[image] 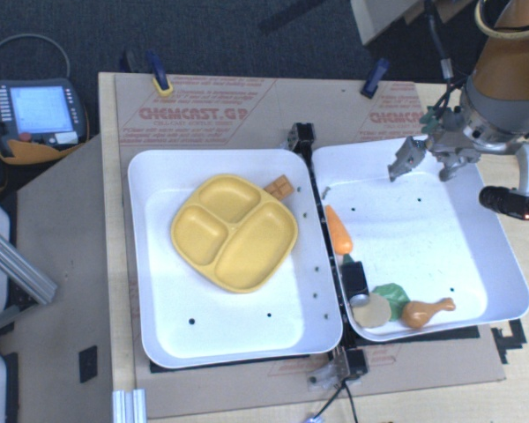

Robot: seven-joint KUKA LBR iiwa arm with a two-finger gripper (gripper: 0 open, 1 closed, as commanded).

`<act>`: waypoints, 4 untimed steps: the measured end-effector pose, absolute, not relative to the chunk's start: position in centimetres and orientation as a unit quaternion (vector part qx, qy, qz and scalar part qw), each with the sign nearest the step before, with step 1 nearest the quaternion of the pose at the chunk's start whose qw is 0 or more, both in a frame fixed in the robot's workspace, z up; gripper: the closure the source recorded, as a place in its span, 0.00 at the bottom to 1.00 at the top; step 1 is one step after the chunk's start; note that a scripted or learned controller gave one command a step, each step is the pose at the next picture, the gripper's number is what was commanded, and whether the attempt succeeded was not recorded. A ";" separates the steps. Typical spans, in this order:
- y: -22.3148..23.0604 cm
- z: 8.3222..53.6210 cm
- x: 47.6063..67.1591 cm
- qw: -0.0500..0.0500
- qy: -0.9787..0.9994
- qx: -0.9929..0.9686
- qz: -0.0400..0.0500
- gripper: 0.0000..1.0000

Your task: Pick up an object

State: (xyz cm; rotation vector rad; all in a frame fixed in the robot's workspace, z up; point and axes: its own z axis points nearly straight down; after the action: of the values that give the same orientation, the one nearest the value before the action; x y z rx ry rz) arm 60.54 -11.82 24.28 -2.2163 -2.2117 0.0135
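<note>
This is a robotics lab or test cell. A grey industrial arm with an orange band [502,60] works over two shallow white plastic bins [159,236] clamped to a cardboard-covered bench [247,104]. A handheld control pendant with a lit screen [37,117] sits at the left, beside aluminium framing [18,267].

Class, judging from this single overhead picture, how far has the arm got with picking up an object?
Nothing looks picked yet. The open pincer hangs over the far end of the right bin with nothing between its fingers. The carrot, black block and drumstick lie along that bin's left and near edges. Left: reach one, close on it, lift.
</note>
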 end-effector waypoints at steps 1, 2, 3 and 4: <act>-11.8 25.1 60.8 0.000 -0.707 -0.707 0.000 0.00; -12.0 18.8 60.4 0.003 -0.707 -0.707 0.002 0.00; -11.6 12.9 61.1 0.002 -0.707 -0.707 0.001 0.00; -11.7 8.9 61.3 -0.002 -0.707 -0.707 -0.001 0.00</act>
State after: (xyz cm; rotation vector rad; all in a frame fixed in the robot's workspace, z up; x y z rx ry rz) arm 61.31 -11.68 8.87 -2.2255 -2.2233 -0.0023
